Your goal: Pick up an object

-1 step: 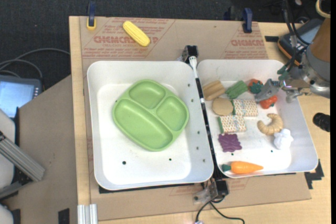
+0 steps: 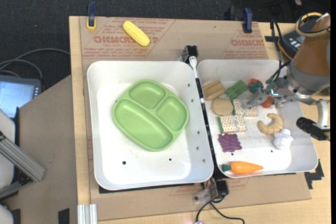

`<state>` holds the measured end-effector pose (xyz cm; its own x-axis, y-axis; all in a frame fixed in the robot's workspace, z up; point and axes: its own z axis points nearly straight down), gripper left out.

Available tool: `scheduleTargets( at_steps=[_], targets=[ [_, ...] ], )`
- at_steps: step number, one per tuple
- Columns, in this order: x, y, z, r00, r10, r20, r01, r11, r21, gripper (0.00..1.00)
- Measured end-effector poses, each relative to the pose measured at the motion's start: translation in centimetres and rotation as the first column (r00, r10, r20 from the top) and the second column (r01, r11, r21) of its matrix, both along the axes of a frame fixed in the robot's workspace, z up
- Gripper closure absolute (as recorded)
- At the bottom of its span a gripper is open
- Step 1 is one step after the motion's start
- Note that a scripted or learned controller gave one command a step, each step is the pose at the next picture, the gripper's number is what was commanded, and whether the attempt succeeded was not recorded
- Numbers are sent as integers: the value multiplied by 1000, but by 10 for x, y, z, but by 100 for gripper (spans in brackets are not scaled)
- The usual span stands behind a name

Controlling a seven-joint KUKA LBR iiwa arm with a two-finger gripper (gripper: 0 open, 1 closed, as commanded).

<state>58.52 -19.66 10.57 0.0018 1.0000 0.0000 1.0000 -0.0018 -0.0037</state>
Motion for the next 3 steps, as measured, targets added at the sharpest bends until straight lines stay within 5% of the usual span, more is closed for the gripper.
scheduleTargets(
  at_steps=[1,2,3],
  targets=[
    [71,0,-21,1000,5,10,-5,1000,-3,0],
    [69,0,-10,1000,4,8,-4,1000,-3,100],
    [42,50,-22,1000,4,-1,-4,1000,3,100]
  ],
)
